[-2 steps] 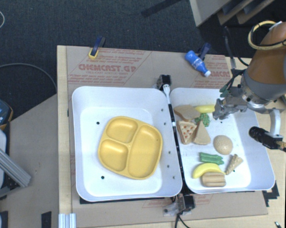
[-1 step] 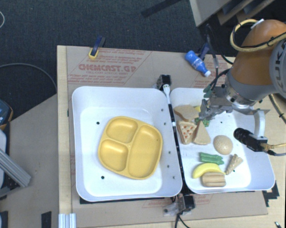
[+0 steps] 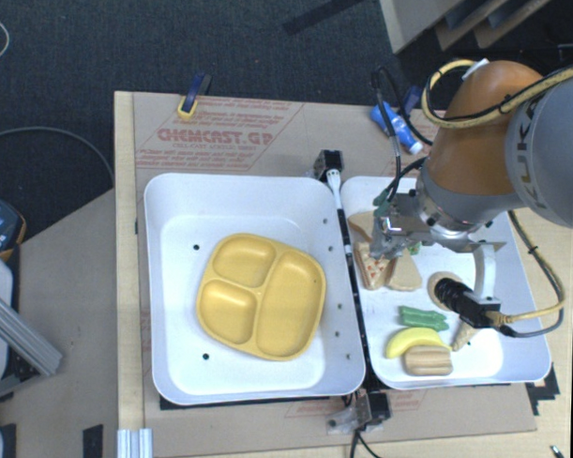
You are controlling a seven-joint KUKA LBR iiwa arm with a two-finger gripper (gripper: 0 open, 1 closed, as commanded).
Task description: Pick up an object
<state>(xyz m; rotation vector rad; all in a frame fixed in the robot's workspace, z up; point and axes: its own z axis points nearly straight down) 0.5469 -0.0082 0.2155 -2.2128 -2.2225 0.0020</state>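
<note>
1. The grey arm with its orange band reaches in from the right of the frame; its two-finger gripper hangs low over the upper left part of the right white bin. I cannot tell how its fingers stand.
2. Directly beneath lie a tan wedge-shaped toy slice with red specks and a pale beige flat piece, touching each other.
3. Lower in the same bin sit a green pod-shaped toy, a yellow plastic banana and a tan bread-like block, close together.
4. The left white bin holds a yellow sectioned plastic tray.
5. These toys look light, stiff and smooth, so likely slippery; the wedge seems best pinched across its narrow flat sides.
</note>
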